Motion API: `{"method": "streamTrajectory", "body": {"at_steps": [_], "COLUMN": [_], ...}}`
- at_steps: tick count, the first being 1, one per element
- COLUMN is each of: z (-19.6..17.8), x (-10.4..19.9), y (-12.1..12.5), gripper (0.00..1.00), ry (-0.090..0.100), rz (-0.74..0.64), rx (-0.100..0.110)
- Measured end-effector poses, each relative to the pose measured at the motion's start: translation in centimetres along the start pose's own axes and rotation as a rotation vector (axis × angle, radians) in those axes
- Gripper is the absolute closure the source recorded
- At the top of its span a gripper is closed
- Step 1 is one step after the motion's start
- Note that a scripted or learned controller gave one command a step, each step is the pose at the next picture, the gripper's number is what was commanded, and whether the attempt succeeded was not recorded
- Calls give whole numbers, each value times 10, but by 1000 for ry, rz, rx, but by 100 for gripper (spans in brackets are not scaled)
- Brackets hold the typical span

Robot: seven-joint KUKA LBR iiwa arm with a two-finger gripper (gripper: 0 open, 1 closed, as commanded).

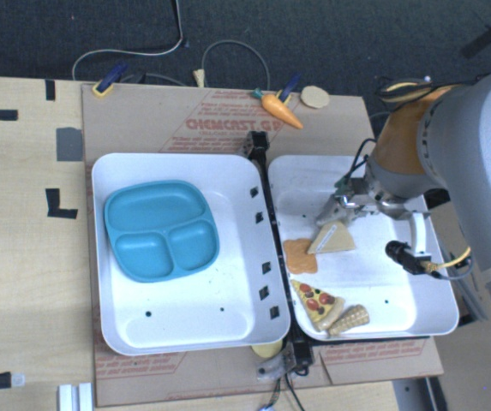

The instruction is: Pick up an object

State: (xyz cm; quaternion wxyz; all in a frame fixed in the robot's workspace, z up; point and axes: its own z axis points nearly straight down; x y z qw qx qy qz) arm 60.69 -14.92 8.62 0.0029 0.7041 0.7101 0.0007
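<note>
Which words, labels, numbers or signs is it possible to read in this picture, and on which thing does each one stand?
"CHEMCAST GP": red print, repeated, on the brown cardboard sheet under the two bins; this reading is uncertain because it is blurred and partly hidden.
Other red print along the cardboard's lower edge: too small to read.
Black marks on the wooden bench: shapes only, no letters.

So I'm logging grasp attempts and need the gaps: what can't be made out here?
- Hand, camera view: too small and blurred to tell whether it holds the pale wedge-shaped toy.
- Pale yellow object at the bench's near edge: mostly hidden by the left white bin.
- Grey arm: cut off at the right.
</note>
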Motion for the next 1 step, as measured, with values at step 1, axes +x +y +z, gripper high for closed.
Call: {"method": "streamTrajectory", "body": {"at_steps": [1], "z": [-109], "x": [102], "y": [-47], "gripper": [100], "ry": [7], "rz": [-2], "rx": [1]}}
